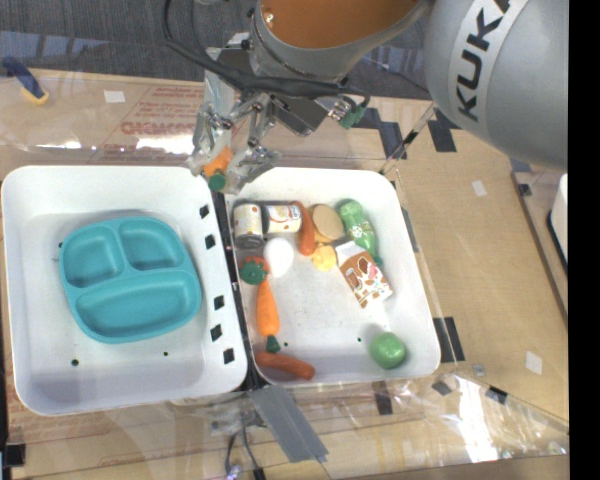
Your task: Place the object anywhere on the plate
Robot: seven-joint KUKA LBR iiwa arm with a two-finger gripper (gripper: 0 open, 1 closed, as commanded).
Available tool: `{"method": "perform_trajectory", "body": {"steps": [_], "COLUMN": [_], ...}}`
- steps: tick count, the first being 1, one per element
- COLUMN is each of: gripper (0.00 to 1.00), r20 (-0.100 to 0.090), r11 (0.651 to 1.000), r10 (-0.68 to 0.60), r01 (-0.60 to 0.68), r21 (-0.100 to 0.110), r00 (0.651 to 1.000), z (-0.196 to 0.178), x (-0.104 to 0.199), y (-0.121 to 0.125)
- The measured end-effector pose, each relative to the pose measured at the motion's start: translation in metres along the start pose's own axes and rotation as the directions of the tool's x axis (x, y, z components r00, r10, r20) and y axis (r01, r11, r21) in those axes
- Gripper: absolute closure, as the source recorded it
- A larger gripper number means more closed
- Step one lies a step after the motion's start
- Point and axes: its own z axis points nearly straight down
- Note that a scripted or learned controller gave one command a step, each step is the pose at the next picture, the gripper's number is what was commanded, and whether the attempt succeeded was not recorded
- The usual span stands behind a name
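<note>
Camera view: gripper (223, 160) clasping small carrot (218, 165) (above bins' divide).

Reads "KUKA" in black capitals, running vertically on the grey arm (500, 58) at upper right of the frame. Faint red print on clear plastic sheet (160, 113) at upper left, illegible.
</note>
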Motion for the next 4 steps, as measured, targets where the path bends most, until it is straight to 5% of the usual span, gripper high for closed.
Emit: {"method": "perform_trajectory", "body": {"steps": [1, 2, 3, 4], "gripper": [1.0, 0.0, 1.0, 0.0], "r20": [-0.009, -0.007, -0.005, -0.005], "r11": [0.964, 0.965, 0.964, 0.964], "r10": [-0.264, -0.263, -0.265, -0.265], "r01": [0.264, 0.263, 0.265, 0.265], "r21": [-0.016, -0.012, -0.01, -0.01], "r00": [0.965, 0.965, 0.964, 0.964], "z": [0.101, 0.099, 0.088, 0.089], "x": [0.006, 0.006, 0.004, 0.005], "y": [0.039, 0.039, 0.038, 0.038]}}
